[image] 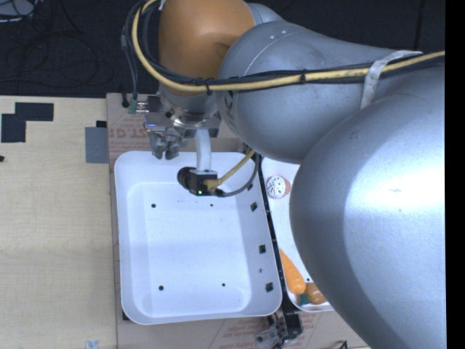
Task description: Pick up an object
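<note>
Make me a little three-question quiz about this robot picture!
1. True or false: the pincer sits over the far edge of the left bin.
2. What color is the long thing peeking out in the right bin: A) orange B) blue C) green?
3. Fill in: the cable looping over the arm is ____.

Key: 1 true; 2 A; 3 yellow.
</note>
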You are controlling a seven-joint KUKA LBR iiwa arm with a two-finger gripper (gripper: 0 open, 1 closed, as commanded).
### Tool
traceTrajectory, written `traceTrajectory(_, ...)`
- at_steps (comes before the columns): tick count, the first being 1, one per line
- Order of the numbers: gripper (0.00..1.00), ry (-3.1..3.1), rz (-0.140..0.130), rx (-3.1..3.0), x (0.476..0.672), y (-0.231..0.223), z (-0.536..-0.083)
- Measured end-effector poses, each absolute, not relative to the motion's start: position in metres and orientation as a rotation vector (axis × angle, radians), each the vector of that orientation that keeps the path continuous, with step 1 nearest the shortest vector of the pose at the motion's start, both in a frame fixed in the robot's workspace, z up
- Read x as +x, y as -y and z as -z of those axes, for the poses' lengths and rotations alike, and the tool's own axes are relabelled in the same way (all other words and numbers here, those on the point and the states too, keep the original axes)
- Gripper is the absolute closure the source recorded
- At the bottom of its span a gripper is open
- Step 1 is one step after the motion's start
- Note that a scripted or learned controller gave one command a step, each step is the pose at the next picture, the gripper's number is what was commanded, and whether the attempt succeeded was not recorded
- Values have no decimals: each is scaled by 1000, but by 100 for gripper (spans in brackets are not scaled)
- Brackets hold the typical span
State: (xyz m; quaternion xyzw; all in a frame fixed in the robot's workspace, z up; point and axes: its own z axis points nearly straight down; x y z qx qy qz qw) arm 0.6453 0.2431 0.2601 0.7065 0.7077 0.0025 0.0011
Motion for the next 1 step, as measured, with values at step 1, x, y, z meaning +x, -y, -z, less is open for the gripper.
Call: traceTrajectory(1,100,-2223,-4,2218,645,-243,-313)
